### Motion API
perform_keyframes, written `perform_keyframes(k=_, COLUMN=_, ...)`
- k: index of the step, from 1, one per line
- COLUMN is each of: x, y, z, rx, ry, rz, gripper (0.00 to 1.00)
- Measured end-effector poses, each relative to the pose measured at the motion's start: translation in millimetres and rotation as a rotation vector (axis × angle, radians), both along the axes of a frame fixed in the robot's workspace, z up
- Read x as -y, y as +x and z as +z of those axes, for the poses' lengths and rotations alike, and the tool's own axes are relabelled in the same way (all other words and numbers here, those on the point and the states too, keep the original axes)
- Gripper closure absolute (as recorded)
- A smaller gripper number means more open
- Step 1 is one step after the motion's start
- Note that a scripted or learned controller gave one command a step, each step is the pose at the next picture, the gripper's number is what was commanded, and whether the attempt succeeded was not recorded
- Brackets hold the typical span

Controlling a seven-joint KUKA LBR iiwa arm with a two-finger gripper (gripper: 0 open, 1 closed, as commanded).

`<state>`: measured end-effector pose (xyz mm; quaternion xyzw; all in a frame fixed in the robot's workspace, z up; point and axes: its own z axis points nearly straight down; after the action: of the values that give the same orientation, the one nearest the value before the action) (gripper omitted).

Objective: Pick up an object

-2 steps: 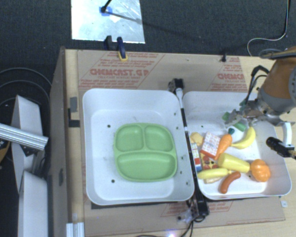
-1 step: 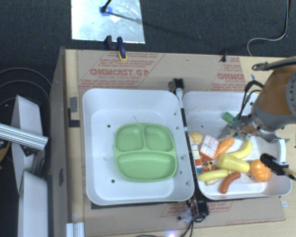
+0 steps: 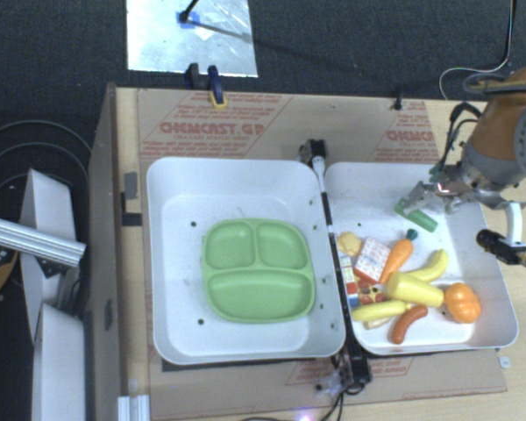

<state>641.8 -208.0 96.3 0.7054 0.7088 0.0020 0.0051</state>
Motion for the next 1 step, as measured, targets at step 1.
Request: perform_keyframes(k=1, x=-40.4, y=-44.4, z=-12.5, rx=-0.013, ry=0.006, rz=-0.002, gripper=0.0)
